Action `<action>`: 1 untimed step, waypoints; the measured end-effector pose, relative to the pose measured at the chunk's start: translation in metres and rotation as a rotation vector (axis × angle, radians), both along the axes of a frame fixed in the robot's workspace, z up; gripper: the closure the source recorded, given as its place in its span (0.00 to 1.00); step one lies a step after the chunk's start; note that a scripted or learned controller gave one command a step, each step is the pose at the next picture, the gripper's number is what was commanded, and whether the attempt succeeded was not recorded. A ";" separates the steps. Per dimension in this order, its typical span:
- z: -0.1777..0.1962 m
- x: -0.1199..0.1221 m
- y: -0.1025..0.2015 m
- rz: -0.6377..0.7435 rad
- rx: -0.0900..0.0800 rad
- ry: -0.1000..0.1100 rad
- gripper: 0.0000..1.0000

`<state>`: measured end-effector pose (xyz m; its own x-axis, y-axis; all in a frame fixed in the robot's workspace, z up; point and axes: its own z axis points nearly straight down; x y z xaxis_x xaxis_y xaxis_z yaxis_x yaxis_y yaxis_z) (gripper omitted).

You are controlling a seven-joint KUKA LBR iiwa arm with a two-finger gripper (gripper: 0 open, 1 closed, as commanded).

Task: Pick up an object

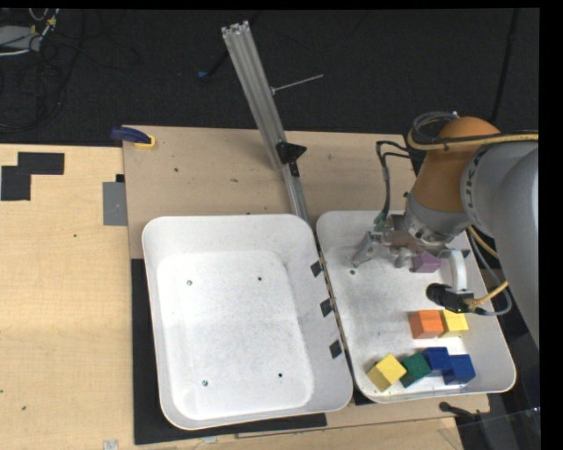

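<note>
Yellow block (385,372) lies diagonal (corner toward camera).

Robotics lab, plywood bench (211,176), aluminium rail (264,105), loose cables (35,26)

**Pale wood table against a dark backdrop**

A light tan wooden table (220,171) fills the lower part of the view, its surface flecked with small dark holes. Black square patches (31,171) and a grey rectangular patch (113,202) mark its left side. A slim aluminium extrusion post (262,105) slants up from the table. Behind lies a black carpeted floor (132,70) with loose cables (26,31) at the upper left. A small blue and yellow clamp (132,136) sits at the table's far edge.
</note>
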<state>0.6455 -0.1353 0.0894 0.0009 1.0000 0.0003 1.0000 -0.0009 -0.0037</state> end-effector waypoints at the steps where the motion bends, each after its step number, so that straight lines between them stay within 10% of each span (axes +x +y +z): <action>1: 0.011 0.000 -0.001 -0.004 0.000 0.000 1.00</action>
